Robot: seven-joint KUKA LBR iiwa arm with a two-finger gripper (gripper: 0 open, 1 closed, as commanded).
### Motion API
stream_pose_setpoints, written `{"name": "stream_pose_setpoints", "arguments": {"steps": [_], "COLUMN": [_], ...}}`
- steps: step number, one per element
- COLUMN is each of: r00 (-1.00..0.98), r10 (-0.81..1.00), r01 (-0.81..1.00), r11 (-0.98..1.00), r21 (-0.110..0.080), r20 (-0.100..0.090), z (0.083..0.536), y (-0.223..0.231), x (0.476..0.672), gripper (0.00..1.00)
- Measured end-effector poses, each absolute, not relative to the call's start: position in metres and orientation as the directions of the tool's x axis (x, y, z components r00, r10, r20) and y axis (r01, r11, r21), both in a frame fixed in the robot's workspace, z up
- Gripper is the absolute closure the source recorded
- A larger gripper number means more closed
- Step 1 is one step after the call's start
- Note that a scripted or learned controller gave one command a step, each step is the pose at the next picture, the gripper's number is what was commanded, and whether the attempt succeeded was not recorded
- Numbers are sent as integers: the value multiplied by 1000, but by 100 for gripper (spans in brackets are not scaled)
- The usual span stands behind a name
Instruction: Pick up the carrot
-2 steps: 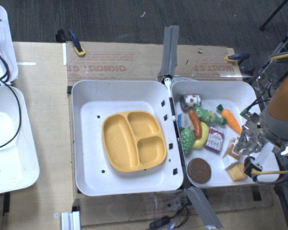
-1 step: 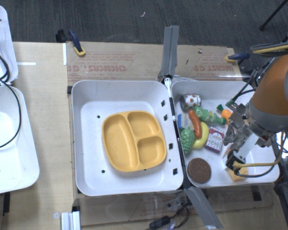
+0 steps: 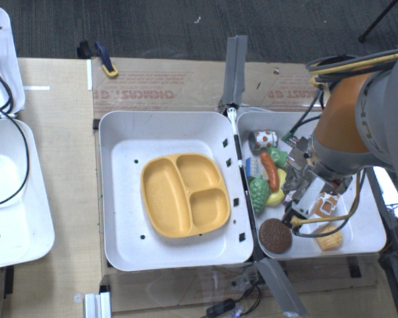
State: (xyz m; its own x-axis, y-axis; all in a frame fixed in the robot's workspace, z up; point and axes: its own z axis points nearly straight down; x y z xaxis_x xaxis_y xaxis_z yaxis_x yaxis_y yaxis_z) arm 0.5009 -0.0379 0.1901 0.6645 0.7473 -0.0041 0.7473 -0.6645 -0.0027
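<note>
While the left bin [image 3: 113,177] shows in full, with a yellow divided plate [image 3: 184,194] lying in it, the right bin [image 3: 368,236] is partly covered by the arm [image 3: 348,121]. Against its left wall are a blue item [image 3: 253,167], half hidden and unclear, and a green lumpy piece [image 3: 259,192]. The carrot [image 3: 270,167] lies just right of these, long axis running far to near on a slight slant, near end by a yellow piece [image 3: 277,197]. Which end is the tip is unclear. A brown disc [image 3: 276,236] sits at the front. The gripper [image 3: 294,189] is just right of the carrot; contact unclear, and spread or pressed together, cannot tell. A tan piece [image 3: 330,241] lies farther right.
</note>
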Motion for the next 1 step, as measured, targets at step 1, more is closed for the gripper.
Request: {"name": "stream_pose_setpoints", "arguments": {"steps": [1], "r00": [645], "r10": [764], "r01": [764], "r11": [-645], "r21": [-3], "r20": [-4], "z": [181], "y": [-103], "x": [507], "gripper": [100]}}
